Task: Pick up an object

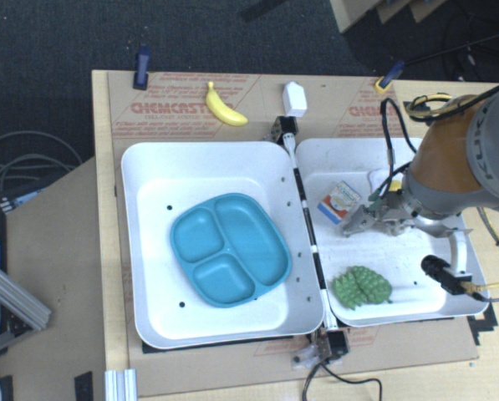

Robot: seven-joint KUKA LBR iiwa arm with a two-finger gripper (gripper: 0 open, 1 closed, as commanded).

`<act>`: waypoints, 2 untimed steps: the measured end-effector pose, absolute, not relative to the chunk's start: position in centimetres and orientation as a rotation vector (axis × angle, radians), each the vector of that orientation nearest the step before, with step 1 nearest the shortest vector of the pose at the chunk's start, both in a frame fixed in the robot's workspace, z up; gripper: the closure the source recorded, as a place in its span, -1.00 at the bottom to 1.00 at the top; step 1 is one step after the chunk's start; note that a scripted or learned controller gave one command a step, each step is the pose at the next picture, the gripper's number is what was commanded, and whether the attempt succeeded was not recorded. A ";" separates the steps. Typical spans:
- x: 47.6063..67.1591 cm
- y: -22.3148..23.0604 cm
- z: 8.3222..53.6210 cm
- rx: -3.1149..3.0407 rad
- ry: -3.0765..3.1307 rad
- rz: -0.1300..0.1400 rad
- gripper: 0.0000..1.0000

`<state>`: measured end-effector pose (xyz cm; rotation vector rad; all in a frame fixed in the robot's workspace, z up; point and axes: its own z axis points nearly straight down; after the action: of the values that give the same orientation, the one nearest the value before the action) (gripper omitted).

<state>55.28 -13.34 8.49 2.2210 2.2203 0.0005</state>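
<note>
We look down on a cardboard-topped bench (190, 111) where two shallow white bins sit side by side, the left bin (149, 174) and the right bin (333, 153), their inner rims touching along a black hinge-like strip. The grey arm (475, 161) with its orange band (445, 153) reaches in from the right and bends low over the right bin, and its gripper (358, 222) points leftward close above the bin floor near the middle. We see nothing held in it; whether its fingers are spread or pressed together we cannot tell, since the metal parts blur together at this angle. Just beside the gripper tip, up and to the left, lies a small printed packet (339, 200) with orange, white and blue markings, near the bin's inner wall; we cannot tell whether the gripper touches it. Toward the near edge of the same bin rests a bumpy green object (362, 286), apart from the gripper. In the left bin a blue divided plate (228, 247) with three compartments lies flat near the centre. Outside the bins, on the far strip of the bench, we see a yellow toy banana (224, 107) and a small white block (295, 98), well apart from the arm.
</note>
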 end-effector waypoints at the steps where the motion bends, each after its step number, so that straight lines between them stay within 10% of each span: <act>1: 60.7 -17.8 8.5 2.220 2.221 0.000 -1.00; 2: 66.7 -18.8 10.5 2.218 2.222 0.001 -1.00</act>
<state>66.73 -18.83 10.51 2.2177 2.2220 0.0014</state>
